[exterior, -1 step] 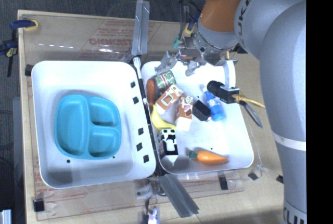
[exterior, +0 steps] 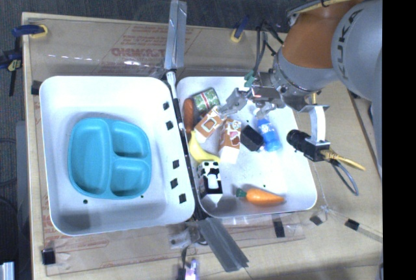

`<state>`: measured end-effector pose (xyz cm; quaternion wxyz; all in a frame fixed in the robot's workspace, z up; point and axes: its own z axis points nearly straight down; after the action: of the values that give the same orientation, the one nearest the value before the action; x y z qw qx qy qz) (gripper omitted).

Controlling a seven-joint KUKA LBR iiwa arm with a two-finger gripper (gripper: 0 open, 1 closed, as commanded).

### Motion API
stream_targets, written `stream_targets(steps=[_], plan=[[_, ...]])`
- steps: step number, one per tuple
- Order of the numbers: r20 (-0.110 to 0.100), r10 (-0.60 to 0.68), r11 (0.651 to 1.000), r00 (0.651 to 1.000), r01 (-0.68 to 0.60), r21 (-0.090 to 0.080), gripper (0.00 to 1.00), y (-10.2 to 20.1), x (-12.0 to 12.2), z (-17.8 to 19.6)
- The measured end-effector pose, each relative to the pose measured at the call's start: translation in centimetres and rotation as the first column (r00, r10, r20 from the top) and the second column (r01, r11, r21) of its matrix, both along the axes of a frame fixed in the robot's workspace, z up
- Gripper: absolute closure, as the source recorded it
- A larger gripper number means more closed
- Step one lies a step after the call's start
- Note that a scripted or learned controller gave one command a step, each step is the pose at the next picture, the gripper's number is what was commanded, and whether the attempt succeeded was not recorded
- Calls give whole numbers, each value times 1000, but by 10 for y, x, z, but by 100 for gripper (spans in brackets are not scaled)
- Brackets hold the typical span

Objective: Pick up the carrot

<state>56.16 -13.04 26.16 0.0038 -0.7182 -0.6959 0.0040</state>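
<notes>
One orange tapered carrot (exterior: 262, 195) lies apart at the right white bin's (exterior: 300, 176) near edge — the end effector (exterior: 252, 98), grip state unreadable, should descend crosswise over its thick middle.

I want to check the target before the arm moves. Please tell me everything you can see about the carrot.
The carrot is orange with a small green top at its left end and looks like smooth plastic. It lies flat, roughly along the near wall of the right bin, its tip pointing right. It rests on the bin floor, apart from the pile of packages further back. A black and white item sits just to its left; contact cannot be judged. The gripper is far from it.
</notes>
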Motion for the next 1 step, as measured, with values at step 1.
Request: stream_targets(steps=[1], plan=[[-1,-91,996,996,91,1,0,-65,-51,-40]])
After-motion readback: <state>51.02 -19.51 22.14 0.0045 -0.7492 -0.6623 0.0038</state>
